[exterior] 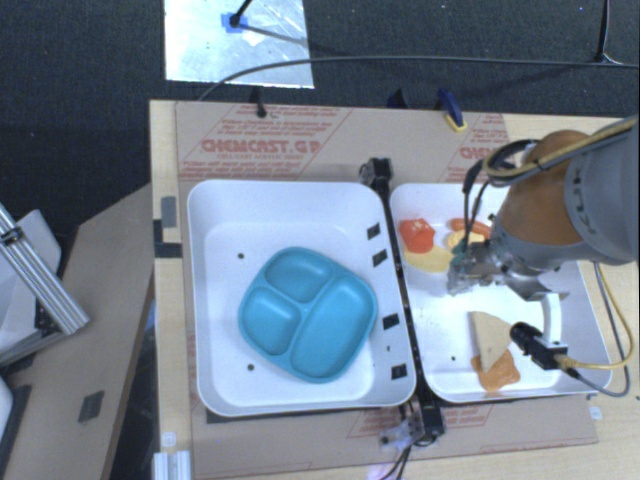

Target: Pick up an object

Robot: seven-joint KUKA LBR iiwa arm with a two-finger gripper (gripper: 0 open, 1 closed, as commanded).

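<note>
My gripper (pixel 460 276) reaches down into the right bin (pixel 590 353), near its middle left. Just above it lie a pale yellow piece (pixel 428 261), a red piece (pixel 417 234) and an orange stick (pixel 472 228) that the wrist partly hides. A tan bread slice (pixel 489 335) rests below the gripper, with an orange chunk (pixel 498 371) at its lower end. The gripper's tip sits close to the yellow piece; whether they touch is unclear.
The left bin (pixel 215 268) holds a blue divided plate (pixel 307 312). A black divider with clips (pixel 392 268) runs between the two bins. The arm's grey body (pixel 590 208) covers the right bin's upper right part.
</note>
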